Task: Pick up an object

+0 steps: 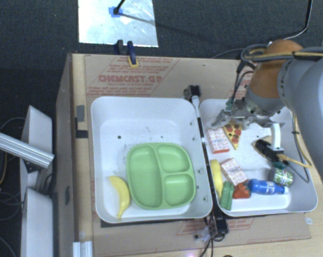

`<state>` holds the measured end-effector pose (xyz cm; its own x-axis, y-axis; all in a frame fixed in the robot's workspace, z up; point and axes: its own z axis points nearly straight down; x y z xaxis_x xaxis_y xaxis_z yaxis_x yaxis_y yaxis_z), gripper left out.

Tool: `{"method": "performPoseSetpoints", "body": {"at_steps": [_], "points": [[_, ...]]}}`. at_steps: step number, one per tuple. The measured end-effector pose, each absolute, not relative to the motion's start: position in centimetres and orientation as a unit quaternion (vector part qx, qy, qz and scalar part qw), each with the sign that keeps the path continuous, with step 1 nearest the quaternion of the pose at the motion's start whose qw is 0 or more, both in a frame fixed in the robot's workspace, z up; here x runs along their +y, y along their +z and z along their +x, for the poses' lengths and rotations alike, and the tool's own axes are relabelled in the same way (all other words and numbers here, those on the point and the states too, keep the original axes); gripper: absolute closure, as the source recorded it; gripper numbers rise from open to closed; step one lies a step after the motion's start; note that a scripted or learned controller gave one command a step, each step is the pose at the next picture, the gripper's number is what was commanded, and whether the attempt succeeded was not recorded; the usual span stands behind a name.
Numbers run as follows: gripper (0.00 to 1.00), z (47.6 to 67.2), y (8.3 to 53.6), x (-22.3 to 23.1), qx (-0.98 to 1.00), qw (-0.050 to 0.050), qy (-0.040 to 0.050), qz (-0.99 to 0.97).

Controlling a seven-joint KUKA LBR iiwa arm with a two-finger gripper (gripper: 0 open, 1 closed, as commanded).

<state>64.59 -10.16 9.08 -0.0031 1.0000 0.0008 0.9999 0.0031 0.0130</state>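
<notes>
Gripper (229,116): low over right bin's (306,194) far end; finger state — cannot tell.
Pizza slice (234,133): just beside gripper, nearest target.
Technique: descend vertically, centre on slice, avoid adjacent red-white box (218,141).

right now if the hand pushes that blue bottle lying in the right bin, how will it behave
The blue plastic bottle with a white cap lies on its side, so it would probably roll rather than slide. It looks small and likely light. The green can touching its cap end may block it or get nudged along.
</notes>
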Motion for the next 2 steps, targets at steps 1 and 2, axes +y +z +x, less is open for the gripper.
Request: {"method": "performPoseSetpoints", "body": {"at_steps": [1, 2], "points": [[0.0, 64.4, 10.1, -10.4, 0.708, 0.001, 0.001, 0.706], [0.0, 64.4, 9.0, -10.4, 0.708, 0.002, 0.0039, 0.706]]}}
